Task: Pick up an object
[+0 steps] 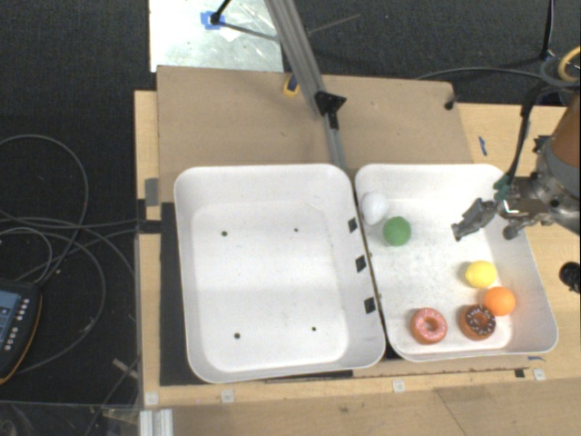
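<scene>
Hovering over the right bin (427,178), gripper (481,218) with fingers spread apart, nothing between them. Nearest, just below the fingers: yellow ball (480,273), then orange ball (499,301). Beyond those, lower still: chocolate donut (477,322) and pink donut (428,325). Well left of the fingers: green ball (397,232) touching white ball (374,208).

No readable text, labels, brand names, numbers or signs anywhere on the bench, the two bins or the things in them. Handheld control pendant with a screen (15,321) lying on the floor beyond the bench's left edge: display far too small and blurred to make out any characters.
</scene>
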`<state>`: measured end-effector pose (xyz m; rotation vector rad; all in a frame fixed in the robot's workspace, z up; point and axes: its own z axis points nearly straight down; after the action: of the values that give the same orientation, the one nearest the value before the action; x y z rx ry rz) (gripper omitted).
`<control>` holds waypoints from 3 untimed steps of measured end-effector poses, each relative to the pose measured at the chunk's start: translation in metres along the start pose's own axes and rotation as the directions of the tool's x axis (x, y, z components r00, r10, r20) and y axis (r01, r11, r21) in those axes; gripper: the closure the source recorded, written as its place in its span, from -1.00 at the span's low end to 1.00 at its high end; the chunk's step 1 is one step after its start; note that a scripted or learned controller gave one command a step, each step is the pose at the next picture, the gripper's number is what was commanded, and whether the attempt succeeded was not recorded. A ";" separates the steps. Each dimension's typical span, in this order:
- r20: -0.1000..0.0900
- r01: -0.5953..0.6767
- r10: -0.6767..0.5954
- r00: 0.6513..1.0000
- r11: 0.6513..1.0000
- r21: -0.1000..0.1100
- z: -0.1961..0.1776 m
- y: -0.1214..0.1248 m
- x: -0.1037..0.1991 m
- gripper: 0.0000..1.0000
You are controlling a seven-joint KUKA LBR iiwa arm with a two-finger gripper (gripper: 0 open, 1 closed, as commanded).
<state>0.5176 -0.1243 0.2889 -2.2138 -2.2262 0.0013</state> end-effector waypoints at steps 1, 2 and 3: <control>0.001 -0.003 0.003 1.000 1.000 -0.004 -0.002 0.001 0.000 -1.00; 0.000 -0.006 0.006 1.000 1.000 0.002 0.061 0.001 0.001 -1.00; 0.000 -0.006 0.006 1.000 1.000 0.001 0.103 -0.001 0.005 -1.00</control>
<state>0.5168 -0.1195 0.1856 -2.2199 -2.2188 0.0020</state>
